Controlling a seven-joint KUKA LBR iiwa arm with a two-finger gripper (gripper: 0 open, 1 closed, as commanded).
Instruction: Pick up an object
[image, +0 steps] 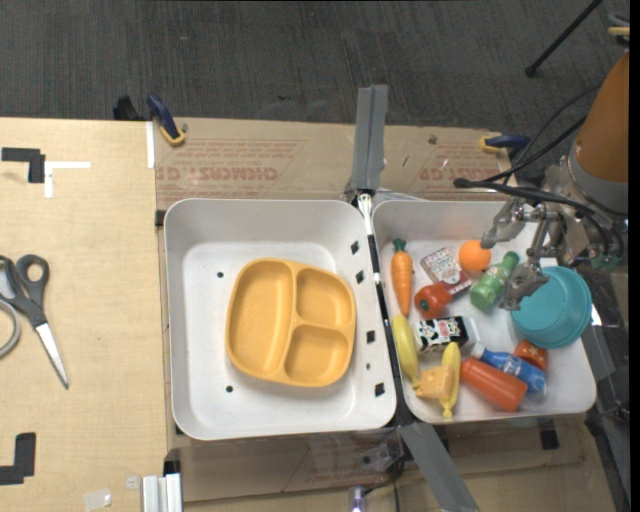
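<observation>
The hand (520, 262) is hovering low in the upper right of the right bin (570, 402), its fingers parted and gripping nothing. A small green bottle (492, 284) is lying just left of and below the fingertips, tilted with its long axis running lower left to upper right. The teal bowl (556, 308) is sitting just right of them.

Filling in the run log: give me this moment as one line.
gripper: over right bin, open, nothing held | nearest: green bottle, teal bowl | left bin: yellow plate
</observation>
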